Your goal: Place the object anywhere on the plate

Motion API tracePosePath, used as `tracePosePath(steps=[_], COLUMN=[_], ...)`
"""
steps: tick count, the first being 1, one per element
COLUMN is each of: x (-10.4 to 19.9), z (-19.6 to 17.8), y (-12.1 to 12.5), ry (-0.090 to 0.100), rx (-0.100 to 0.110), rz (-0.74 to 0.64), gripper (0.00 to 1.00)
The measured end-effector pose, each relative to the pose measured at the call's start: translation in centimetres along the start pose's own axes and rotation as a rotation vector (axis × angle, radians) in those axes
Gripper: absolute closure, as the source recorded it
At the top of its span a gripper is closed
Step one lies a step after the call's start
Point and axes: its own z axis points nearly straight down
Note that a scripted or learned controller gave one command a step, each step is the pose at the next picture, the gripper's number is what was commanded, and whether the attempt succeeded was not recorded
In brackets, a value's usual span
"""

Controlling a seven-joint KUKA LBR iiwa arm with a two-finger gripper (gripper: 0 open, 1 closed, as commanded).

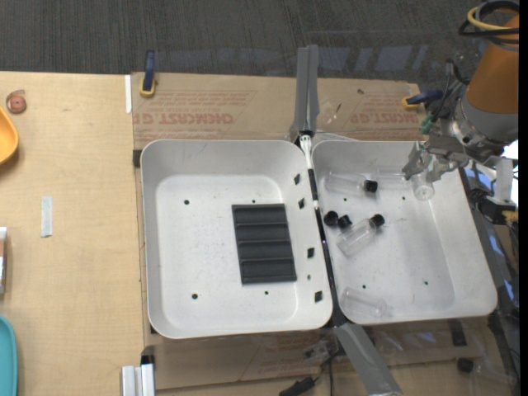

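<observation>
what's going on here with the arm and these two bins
A KUKA arm reaches in from the right, its end effector low over the upper right corner of the right bin. Several small clear vials with black caps lie scattered in that bin. The left bin holds a black ribbed plate, with nothing on it yet.

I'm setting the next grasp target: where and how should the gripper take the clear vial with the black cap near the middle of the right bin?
Grip the clear vial across its transparent body, coming straight down from above. It lies flat on the right bin, slanted, black cap up-right, so close the fingers across the long axis. The gripper hangs over the bin's upper right. A judgement only.
</observation>
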Motion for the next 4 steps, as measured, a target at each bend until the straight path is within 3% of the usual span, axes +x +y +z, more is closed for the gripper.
tracePosePath(steps=[1, 2, 3, 4], x=[6.3, 12.0, 16.1, 24.5], z=[9.2, 0.7, -5.6, 0.9], y=[2.5, 2.8, -1.8, -3.3], ry=[0.000, 0.000, 0.000, 0.000], rx=[-0.012, -0.001, -0.001, 0.002], rz=[0.079, -0.004, -0.196, -0.307], gripper=[1.00, 1.00, 1.00, 1.00])
